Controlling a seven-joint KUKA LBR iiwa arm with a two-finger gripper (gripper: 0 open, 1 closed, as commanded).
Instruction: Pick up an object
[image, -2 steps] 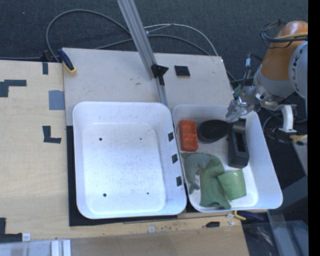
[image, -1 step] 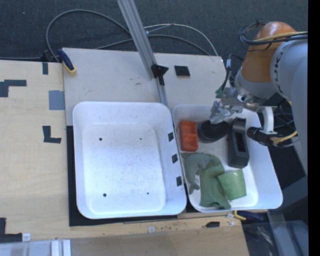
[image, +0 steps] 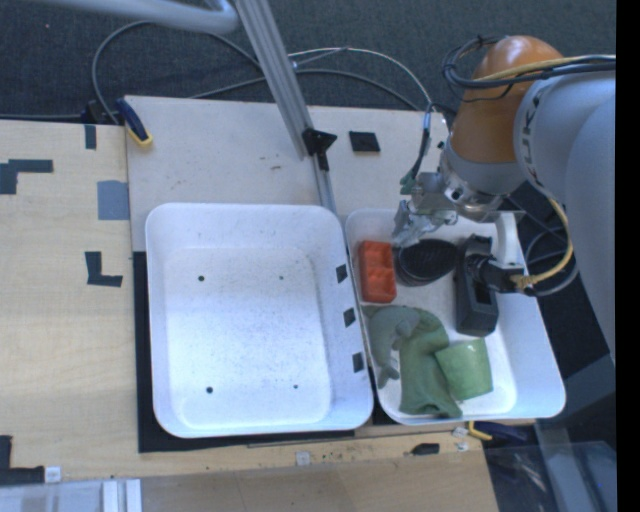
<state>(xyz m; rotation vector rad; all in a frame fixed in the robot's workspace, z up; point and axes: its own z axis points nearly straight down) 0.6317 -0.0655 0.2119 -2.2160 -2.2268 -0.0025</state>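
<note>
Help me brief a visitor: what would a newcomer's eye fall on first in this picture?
The big grey arm with its orange band, reaching in from the right, stands out first, its gripper low over the far end of the right bin. That bin is crowded: an orange block by its left wall, a black round dish just under the gripper, and a green cloth with a green block at the near end.

No lettering, label, brand mark or number is showing legibly on the bench, the left bin, the right bin beside it, or the objects lying in that right bin.
</note>
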